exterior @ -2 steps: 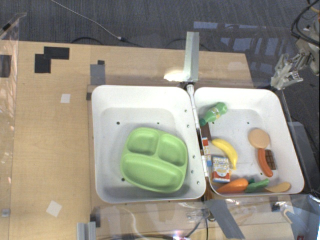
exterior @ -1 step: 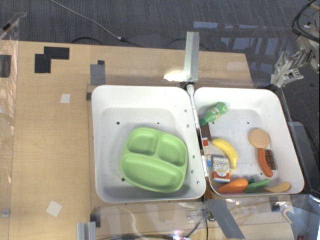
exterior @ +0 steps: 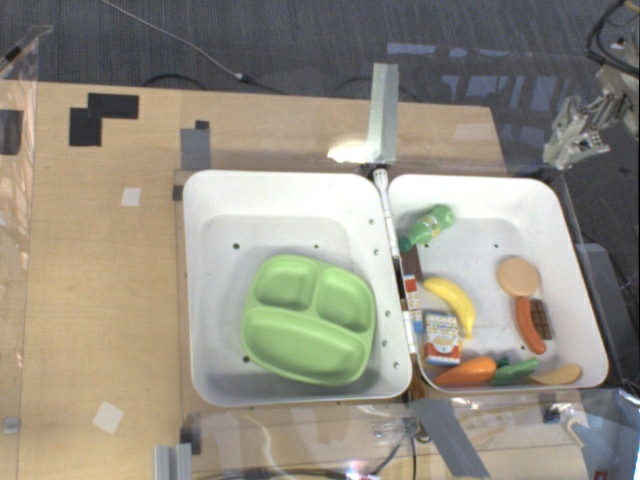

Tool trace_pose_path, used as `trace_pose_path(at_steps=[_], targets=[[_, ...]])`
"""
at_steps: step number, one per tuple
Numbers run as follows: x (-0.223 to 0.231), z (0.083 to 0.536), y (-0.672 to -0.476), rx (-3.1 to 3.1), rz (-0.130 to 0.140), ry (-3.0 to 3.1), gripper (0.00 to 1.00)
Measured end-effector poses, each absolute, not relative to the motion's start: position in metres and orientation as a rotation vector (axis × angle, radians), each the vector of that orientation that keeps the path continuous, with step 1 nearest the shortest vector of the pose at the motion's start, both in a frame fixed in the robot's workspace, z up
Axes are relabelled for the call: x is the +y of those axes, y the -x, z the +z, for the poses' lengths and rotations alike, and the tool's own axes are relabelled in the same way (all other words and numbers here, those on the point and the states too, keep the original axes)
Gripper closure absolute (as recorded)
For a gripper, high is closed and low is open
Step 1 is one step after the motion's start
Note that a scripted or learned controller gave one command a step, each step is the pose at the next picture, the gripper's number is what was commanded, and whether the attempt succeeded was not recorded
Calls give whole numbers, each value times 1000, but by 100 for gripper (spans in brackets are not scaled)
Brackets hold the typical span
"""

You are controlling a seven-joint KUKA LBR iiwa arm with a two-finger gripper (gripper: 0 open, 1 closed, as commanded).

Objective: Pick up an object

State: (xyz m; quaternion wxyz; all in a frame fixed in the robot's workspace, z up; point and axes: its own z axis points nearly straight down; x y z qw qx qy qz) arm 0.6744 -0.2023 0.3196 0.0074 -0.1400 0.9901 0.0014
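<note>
Two white bins, one green tray (exterior: 308, 318) in left bin (exterior: 205, 268), one banana (exterior: 452, 303), one bottle (exterior: 428, 226) in right bin (exterior: 560, 238), tool (exterior: 578, 136) at two o'clock, grip state unclear

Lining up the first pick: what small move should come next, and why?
Probably bring the gripper inward and down over the right bin, toward the banana. The gripper sits outside the bin's far right corner holding nothing, and the banana lies fairly exposed.
</note>
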Motion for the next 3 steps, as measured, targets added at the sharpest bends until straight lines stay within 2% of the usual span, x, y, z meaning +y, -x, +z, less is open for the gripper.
trace_pose_path(at_steps=[2, 3], targets=[[-200, 338, -678, 3087, 9, 438, 100], [-203, 227, -642, 2931, 9, 1134, 100]])
